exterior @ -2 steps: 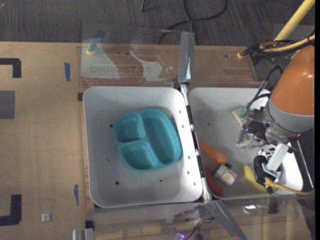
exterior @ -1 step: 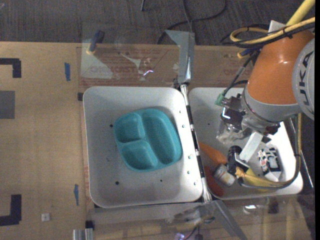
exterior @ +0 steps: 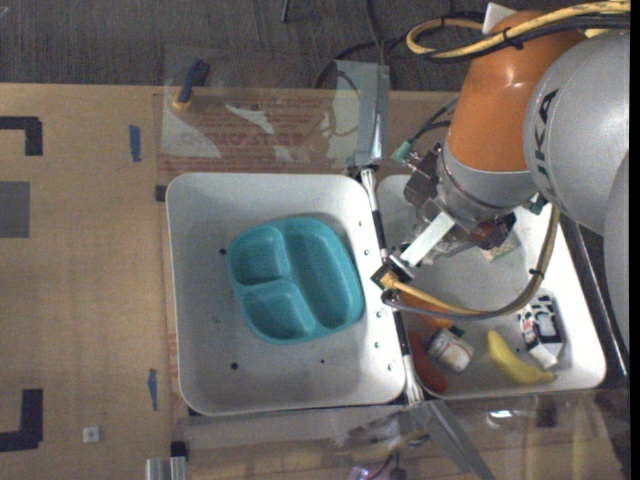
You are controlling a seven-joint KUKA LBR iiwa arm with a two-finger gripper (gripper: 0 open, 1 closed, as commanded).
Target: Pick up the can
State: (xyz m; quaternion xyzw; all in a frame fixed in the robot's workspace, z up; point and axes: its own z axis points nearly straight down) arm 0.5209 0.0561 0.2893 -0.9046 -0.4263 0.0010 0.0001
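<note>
the can (exterior: 450,350) sits at the bottom end of the right bin (exterior: 500,283), just beside the banana (exterior: 520,360), so I'd drop the hand (exterior: 488,236) (clenched or released, can't tell, wrist hides it) squarely over it and miss the banana

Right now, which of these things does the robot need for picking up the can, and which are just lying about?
For the job:
can, in the right bin
robot arm, over that bin

Just lying about:
banana beside the can
small black-and-white item
teal divided plate in the left bin
</note>
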